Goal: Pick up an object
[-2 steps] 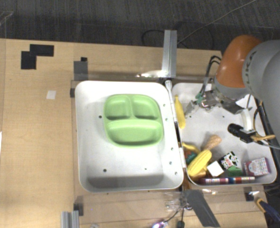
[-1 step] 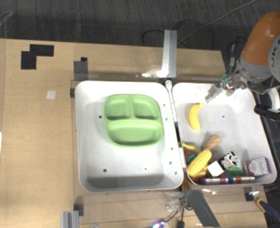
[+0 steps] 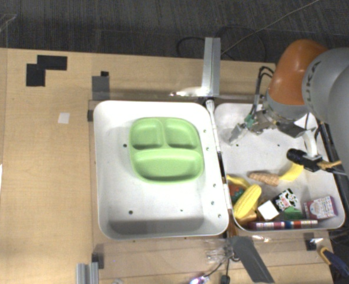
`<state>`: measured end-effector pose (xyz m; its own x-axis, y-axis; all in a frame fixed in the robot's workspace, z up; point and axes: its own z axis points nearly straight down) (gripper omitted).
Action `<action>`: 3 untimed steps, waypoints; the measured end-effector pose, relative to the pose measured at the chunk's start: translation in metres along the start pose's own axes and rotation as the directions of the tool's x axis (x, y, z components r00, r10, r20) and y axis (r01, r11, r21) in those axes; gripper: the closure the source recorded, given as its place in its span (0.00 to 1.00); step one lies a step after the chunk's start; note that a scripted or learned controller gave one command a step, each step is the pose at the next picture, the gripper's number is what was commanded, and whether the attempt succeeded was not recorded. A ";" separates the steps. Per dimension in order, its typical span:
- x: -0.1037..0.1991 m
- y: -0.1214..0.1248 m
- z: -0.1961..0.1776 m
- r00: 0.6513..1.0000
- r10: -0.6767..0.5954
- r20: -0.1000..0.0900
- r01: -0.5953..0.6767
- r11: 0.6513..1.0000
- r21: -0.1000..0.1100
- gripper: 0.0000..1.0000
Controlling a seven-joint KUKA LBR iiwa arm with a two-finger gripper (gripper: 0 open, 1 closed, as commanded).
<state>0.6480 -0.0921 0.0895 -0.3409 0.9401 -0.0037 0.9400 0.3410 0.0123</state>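
Camera view: the arm is seen reaching into the right bin (image 3: 239, 118) from the right, with the gripper (image 3: 245, 126) held low over the bin's bare upper part.

Whether the fingers are open or closed cannot be told, and nothing is seen held. The objects are gathered along the lower part of the right bin, well apart from the gripper: a corn cob (image 3: 248, 201) near the lower left corner, a brown bread-like piece (image 3: 263, 177) above it, a banana (image 3: 293, 172) to its right, a black-and-white cow-patterned item (image 3: 287, 200), a small white block (image 3: 268, 210), a pink carton (image 3: 320, 207) at the lower right, and a marker (image 3: 284, 223) lying along the bottom wall. In the left bin (image 3: 112, 212) a green sectioned plate (image 3: 165, 148) is seen lying flat.
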 end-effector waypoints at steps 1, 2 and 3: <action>-0.088 -0.008 0.003 0.998 -0.051 -0.024 0.052 0.999 0.014 0.00; -0.059 -0.118 -0.004 0.998 -0.063 0.000 0.063 0.998 0.005 0.00; -0.094 -0.074 -0.172 0.990 -0.144 0.002 0.144 0.990 0.003 0.00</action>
<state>0.6083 -0.2053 0.2604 -0.4728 0.8811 -0.0074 0.8811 0.4728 0.0084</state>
